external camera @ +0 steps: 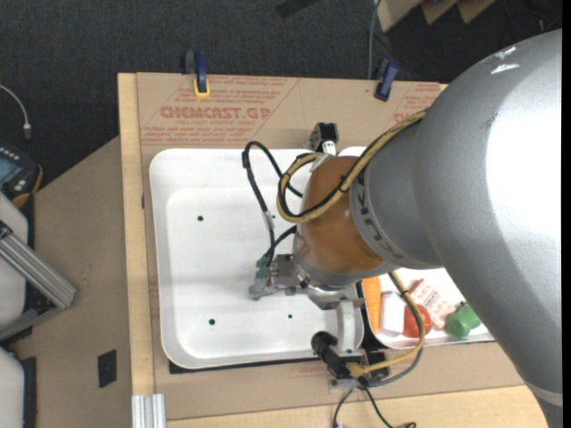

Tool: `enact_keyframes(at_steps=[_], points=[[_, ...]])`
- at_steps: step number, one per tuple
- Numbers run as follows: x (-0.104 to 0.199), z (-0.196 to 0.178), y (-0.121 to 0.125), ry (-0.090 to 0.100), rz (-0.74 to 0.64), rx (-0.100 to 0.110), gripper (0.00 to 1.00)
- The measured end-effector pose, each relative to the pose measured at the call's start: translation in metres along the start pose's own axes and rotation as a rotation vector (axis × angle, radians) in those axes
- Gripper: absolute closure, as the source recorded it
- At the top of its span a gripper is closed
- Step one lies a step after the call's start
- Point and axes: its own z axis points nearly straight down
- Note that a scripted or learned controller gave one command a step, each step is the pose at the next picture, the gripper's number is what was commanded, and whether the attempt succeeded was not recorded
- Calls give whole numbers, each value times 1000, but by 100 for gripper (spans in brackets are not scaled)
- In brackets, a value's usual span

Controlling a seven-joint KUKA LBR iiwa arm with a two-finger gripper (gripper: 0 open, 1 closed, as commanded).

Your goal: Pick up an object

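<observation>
Objects: a small cluster well off to the claw's right in the view, in the right bin [446, 339].
- green block [462, 321], farthest from the claw, at the cluster's lower right
- white-and-red packet [434, 296], just up-left of the block
- orange piece [393, 311], nearest the claw, with something red [412, 325] tight against it; too hidden by the arm to name

Claw [266, 282]: low over the floor of the left bin [178, 239], about mid-bin, slightly toward the near wall. Small grey-green metal parts show at its tip. Cannot tell whether it is released or clenched, as the wrist covers most of it. No object seen at its tip.

Around the claw: white bin floor on its left, above and below, with three small dark dots [201, 218].

Behind the claw, to its right: orange band [335, 217], then the bulky grey arm [482, 168], covering most of the right bin.

Cables [257, 172], black and yellow, loop above the claw and run along the band.

Under both bins: brown board [223, 111] with red print; two blue clamps [198, 68] on its far edge, well above the claw.
</observation>
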Motion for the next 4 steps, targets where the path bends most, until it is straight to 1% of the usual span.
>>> enact_keyframes(at_steps=[1, 2, 3, 4], points=[[10, -4, 41, -1, -2, 3, 0], [10, -15, 41, 1, 2, -2, 100], [67, -3, 65, -2, -5, 1, 100], [11, -135, 161, -2, 4, -18, 100]])
